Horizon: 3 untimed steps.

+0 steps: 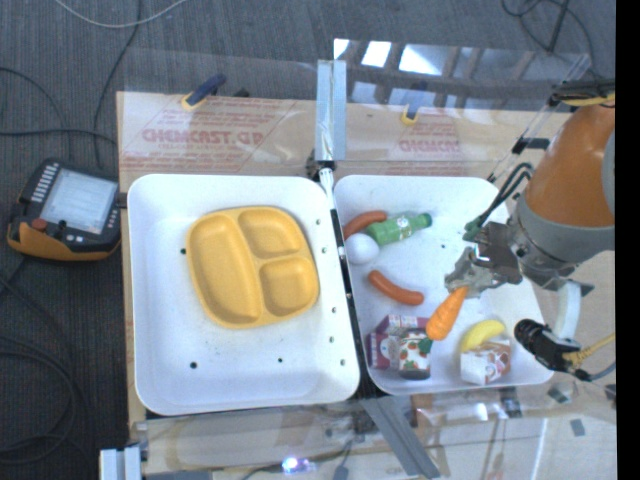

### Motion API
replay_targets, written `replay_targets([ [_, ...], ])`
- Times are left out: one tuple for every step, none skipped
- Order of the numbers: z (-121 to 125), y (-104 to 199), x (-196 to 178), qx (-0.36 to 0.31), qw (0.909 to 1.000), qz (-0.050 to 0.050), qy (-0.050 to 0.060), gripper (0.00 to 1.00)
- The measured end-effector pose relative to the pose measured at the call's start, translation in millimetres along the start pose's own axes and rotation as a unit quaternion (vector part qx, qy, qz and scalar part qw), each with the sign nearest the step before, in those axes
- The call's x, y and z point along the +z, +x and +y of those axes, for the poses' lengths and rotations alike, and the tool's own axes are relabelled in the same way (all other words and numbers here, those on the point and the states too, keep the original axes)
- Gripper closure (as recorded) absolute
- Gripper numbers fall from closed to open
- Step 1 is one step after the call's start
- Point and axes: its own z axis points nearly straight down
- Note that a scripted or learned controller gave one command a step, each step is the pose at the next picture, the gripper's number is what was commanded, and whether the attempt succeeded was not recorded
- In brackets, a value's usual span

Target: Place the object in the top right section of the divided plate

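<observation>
Arm sat over the right bin [480,193]; yellow divided plate [254,265] sat in the left bin [160,368].

The gripper [472,273] hung just above the carrot's [446,314] upper end; its grip state couldn't be read. The carrot lay tilted on the right bin floor, near a sausage [396,288], banana [482,333] and small cartons. Both white bins rested on a plywood bench [230,133] over dark grey carpet with loose cables. A teach pendant [66,210] lay on the floor left of the bench.
</observation>
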Motion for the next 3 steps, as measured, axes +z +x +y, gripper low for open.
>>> replay_targets([
  [-4,12,53,0.013,0.9999,0.002,0.001,1.00],
  [-1,8,-29,0.007,1.0000,0.001,-0.001,1.00],
  [1,-8,67,-0.026,0.9997,0.003,0.001,1.00],
])
